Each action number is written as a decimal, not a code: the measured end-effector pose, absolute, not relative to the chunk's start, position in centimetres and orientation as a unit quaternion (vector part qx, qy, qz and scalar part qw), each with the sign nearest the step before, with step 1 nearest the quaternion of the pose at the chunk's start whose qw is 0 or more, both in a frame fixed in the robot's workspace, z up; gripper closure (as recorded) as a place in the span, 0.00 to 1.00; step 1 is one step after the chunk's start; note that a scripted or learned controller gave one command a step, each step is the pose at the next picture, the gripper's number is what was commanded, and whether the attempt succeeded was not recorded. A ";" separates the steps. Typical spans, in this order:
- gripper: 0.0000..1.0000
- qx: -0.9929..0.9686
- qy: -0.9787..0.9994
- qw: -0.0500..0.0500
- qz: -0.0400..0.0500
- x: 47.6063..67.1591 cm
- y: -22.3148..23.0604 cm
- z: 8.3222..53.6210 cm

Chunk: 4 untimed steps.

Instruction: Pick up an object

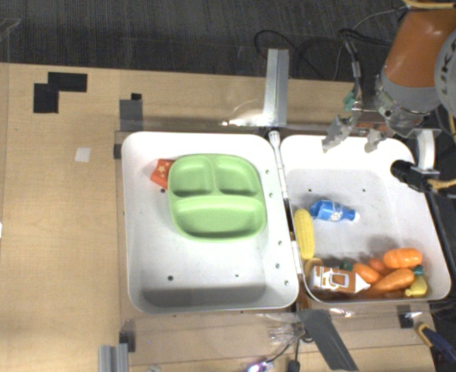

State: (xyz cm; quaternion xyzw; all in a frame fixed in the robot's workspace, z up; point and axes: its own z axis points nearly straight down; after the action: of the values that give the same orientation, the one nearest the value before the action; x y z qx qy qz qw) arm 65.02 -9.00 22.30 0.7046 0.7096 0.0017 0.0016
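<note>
Overhead, the end effector (353, 139) hung above the far edge of the right bin (367, 178), its two grey fingers (334, 137) spread apart with nothing between them. Behind it rose the arm (425, 53), grey with its orange band, coming in from the right side of the view. Down in the right bin, the objects lay toward the near end, well apart from the end effector: a small blue and white item (332, 211) lay alone near the middle of the bin floor, a yellow corn cob (305, 233) lay lengthwise against the left wall, and in the near corner a brown and white bottle-like item (337, 279) lay on its side, touching a cluster of orange carrots (394, 268). A small yellow piece (418, 286) sat at the right end of that cluster, against the bin wall. The left bin (204, 285) held a green divided plate (215, 195), resting in its far half, with three compartments facing up. A red item (162, 173) peeked out just beside the plate's left edge, partly tucked under it; what it was could not be made out. Both bins sat side by side on the wooden table (49, 231), their inner rims touching along the middle.
</note>
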 end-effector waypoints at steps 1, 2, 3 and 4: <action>0.00 0.696 0.718 0.002 0.002 60.9 -12.1 9.3; 0.00 0.690 0.724 0.005 0.004 54.4 -11.3 9.1; 0.00 0.762 0.647 0.002 0.002 57.7 -13.1 20.7; 0.00 0.703 0.711 0.001 0.001 56.7 -13.2 12.1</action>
State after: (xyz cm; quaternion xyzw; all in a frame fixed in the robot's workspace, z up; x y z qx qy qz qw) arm 56.73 -13.24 12.15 0.7034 0.7108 0.0010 0.0010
